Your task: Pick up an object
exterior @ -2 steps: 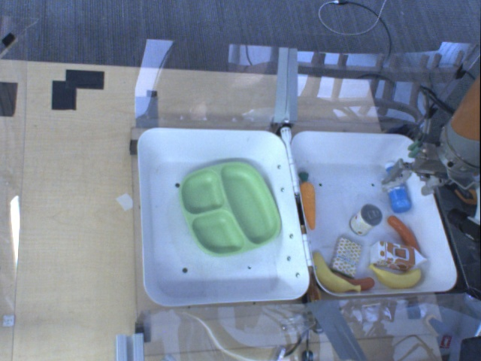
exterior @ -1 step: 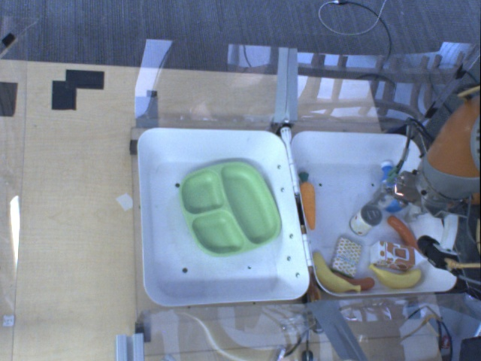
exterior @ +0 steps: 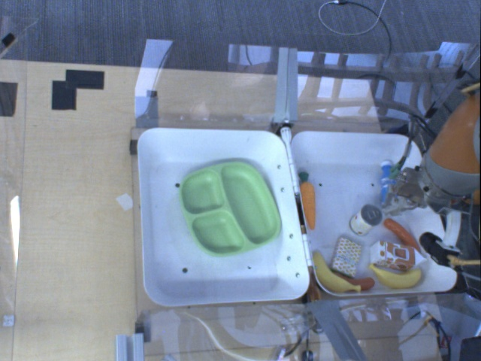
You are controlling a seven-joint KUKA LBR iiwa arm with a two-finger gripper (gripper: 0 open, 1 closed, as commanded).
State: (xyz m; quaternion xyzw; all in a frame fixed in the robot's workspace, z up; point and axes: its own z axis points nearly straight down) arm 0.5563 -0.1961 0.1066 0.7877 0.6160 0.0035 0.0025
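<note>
We list, in the left white bin (exterior: pixel 161 201): one green three-compartment plastic plate (exterior: pixel 229 207), centred. In the right white bin (exterior: pixel 338 153): orange toy carrot (exterior: pixel 307 204) at 9 o'clock; small round grey-and-white can (exterior: pixel 366 219) at centre; two yellow bananas (exterior: pixel 336 277) at 6 o'clock. The gripper (exterior: pixel 400 194) hangs at 3 o'clock; we cannot tell how its jaws stand.

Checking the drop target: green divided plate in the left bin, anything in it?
Empty. All three compartments of the green plate show bare green, and it lies flat in the left bin.
</note>
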